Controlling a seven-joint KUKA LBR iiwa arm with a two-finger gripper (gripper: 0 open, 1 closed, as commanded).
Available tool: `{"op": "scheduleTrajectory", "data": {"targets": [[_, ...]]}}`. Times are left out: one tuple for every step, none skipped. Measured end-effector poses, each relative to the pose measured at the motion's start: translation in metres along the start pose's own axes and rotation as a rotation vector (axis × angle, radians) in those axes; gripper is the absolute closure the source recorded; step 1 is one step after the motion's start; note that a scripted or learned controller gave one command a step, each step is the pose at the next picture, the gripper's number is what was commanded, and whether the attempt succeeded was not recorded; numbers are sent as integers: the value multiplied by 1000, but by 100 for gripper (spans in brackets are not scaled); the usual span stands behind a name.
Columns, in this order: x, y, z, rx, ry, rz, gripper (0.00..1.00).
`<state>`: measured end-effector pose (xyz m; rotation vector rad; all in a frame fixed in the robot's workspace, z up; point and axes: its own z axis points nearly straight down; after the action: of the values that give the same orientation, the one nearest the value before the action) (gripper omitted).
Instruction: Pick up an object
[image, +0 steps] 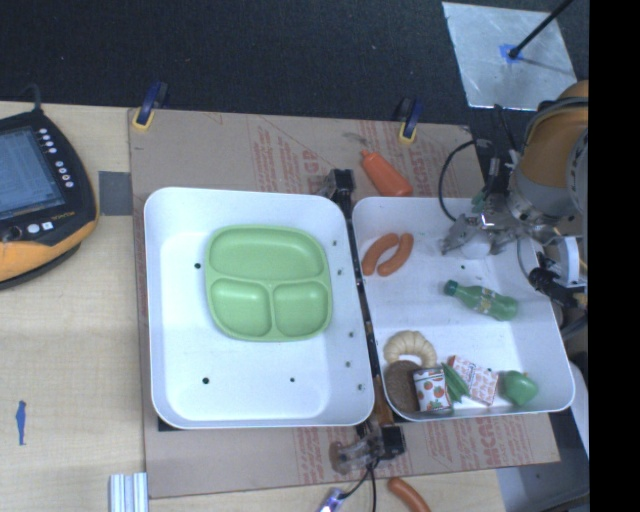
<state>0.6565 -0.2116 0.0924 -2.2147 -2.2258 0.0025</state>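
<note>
green bottle (482, 299) lies in the right bin (560, 330) — claw (478, 236) hovers above-left of it, fingers splayed open, empty.

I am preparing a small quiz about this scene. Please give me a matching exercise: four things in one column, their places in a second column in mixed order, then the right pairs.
Things:
1. green divided plate
2. green bottle
3. sausages
4. gripper

Places:
A. upper left part of the right bin
B. over the upper edge of the right bin
C. middle of the left bin
D. right side of the right bin, lying flat

Pairs: 1-C, 2-D, 3-A, 4-B
</note>
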Motion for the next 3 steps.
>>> {"op": "scheduleTrajectory", "data": {"targets": [[53,-66,1,2,0,1,0],[31,-118,1,2,-1,0,0],[31,-118,-9,3,-2,-4,100]]}}
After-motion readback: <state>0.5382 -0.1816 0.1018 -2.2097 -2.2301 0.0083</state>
